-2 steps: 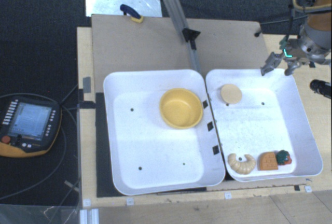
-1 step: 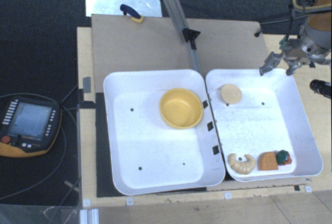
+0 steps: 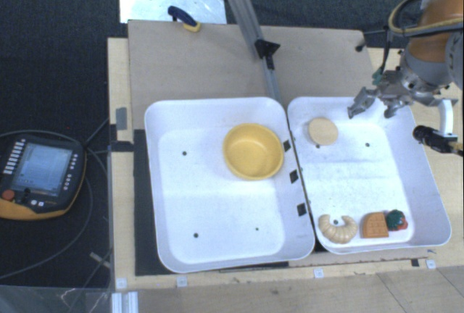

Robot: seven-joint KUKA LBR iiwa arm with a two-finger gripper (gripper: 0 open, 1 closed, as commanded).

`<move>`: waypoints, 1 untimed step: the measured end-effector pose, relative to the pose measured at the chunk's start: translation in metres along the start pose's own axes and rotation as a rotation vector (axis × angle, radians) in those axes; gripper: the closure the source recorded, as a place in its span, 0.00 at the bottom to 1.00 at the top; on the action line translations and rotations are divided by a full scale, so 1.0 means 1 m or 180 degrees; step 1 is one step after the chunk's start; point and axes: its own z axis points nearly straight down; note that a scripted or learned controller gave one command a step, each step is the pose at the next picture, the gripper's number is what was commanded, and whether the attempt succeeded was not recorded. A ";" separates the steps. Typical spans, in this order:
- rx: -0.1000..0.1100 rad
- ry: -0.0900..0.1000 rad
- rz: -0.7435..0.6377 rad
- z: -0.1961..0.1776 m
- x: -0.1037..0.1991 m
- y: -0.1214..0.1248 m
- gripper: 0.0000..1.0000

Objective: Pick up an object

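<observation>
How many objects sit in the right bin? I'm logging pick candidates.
3: a round tan disc near its far left corner, a curled croissant-like piece and an orange-and-green item along its near edge.

Arm in from the right, orange band up top, wrist angled down-left. Gripper hangs low near the upper right of frame, fingers spread apart, nothing between them.

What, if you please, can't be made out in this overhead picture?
- Arm: cut off by the right edge of the camera view past the orange band.
- Claw: too small and blurred to tell how it is set.
- Items in the right bin's near corner, pale curl, orange square, green-red bit: too small to identify.
- Pendant screen: unreadable.
</observation>
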 end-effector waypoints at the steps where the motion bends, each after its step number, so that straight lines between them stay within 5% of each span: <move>1: 0.0001 0.0000 -0.0001 0.059 0.007 -0.002 0.00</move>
